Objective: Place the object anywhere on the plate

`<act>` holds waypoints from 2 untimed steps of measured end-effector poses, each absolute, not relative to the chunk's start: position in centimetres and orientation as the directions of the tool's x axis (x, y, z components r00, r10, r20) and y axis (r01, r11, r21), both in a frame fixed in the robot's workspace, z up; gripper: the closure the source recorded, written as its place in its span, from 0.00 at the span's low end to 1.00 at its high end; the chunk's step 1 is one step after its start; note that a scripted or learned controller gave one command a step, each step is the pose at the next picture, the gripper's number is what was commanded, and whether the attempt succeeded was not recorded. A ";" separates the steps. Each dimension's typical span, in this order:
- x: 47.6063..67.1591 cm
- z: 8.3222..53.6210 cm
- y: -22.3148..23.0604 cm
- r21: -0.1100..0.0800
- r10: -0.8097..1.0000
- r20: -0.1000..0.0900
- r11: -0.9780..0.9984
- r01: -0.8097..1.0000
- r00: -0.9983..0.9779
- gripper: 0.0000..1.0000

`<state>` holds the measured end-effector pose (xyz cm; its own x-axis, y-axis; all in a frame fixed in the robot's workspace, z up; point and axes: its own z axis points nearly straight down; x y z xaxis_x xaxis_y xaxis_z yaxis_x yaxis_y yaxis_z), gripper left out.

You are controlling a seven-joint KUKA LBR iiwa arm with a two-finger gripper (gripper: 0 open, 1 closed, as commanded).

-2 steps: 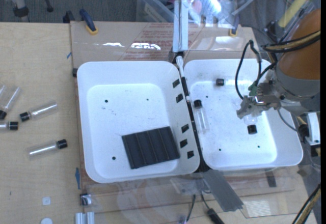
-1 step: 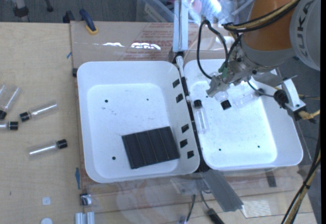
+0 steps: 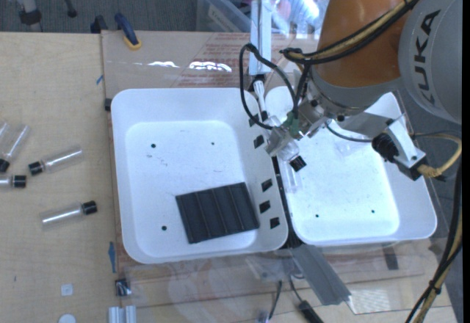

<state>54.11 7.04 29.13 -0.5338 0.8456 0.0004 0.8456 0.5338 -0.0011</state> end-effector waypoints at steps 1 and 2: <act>51.3 24.1 13.0 -0.003 0.697 0.003 0.717 0.697 -0.717 1.00; 47.8 23.5 19.5 -0.004 0.640 0.003 0.768 0.640 -0.768 1.00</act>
